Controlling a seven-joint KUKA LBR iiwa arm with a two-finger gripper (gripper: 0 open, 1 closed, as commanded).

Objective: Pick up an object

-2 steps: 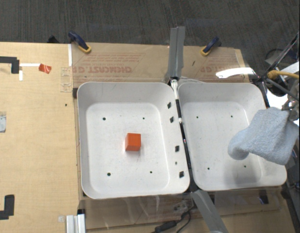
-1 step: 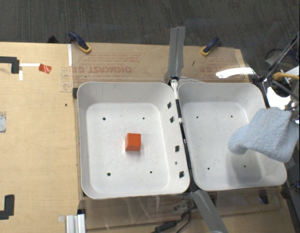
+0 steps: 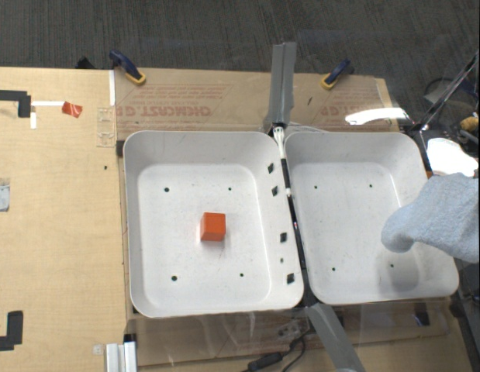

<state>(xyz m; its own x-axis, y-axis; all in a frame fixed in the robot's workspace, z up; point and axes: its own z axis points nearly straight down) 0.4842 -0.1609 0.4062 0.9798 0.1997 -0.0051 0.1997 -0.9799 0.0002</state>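
An orange cube is seen lying a little left of centre on the floor of the left bin, which fills the middle of the frame; it sits flat, apart from every wall, so open space is left around it for a grasp from above. The right bin is set directly beside it, the two rims meeting along a dark seam where small black clips are fixed, probably so that the bins are kept from sliding apart. Both are carried on a bench covered with brown board, which is held down at the top of the frame by two clamps. The arm is seen at the right edge, wrapped in a pale grey cover, its rounded end hanging over the lower right part of the right bin, where a soft shadow is cast on the floor. The pincer itself is hidden by that cover, and whether it is spread or pressed together cannot be told. The arm is well apart from the cube, so the pick is judged to be not yet begun; a move across the seam into the left bin would be called for first.
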